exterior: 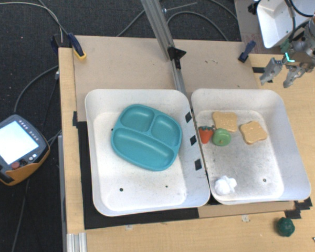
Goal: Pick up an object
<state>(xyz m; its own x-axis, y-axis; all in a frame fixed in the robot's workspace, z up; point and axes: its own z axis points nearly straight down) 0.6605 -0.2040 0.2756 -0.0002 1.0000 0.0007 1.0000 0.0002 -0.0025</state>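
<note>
The claw [281,73] hung with fingers apart and empty, beyond the right bin's [291,140] one o'clock corner. The nearest toast [253,132] lay flat towards six o'clock; best to descend straight, straddling its edges.

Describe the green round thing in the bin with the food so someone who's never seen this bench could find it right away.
Start at the right white bin, the one without the teal plate. Near its upper left stands a cluster of small items. The green ball sits between a small red-orange piece and two tan bread slices, the bin's one round green item.
</note>
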